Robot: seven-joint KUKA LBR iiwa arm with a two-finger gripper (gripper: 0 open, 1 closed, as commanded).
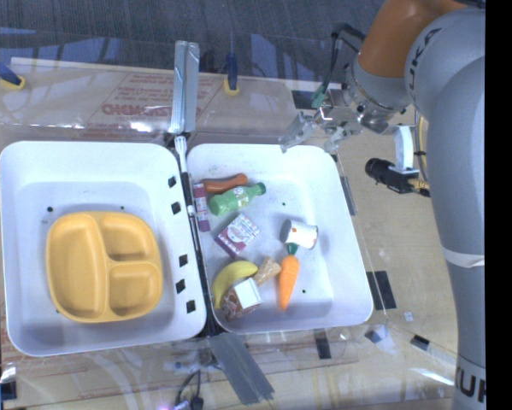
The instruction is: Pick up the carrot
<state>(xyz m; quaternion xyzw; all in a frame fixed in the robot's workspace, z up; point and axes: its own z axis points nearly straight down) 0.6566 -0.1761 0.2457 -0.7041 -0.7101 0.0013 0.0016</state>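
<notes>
Claw point(311, 132) at right bin's point(345, 293) far rim, nothing held; can't tell how open. Carrot point(287, 281) well below it, toward near wall. Prob light, rigid, slick plastic; grab mid-body across width.

bench point(85, 84) under clear plastic sheeting, two white bins on it, left bin point(16, 254), right bin point(345, 254), side by side, touching

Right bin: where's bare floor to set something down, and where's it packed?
Right bin: bare floor at the far right, between green bottle and the rim, and right of the carrot. Packed in the near left: banana, purple packet, carrot. Left bin: bare border around the yellow tray.
</notes>
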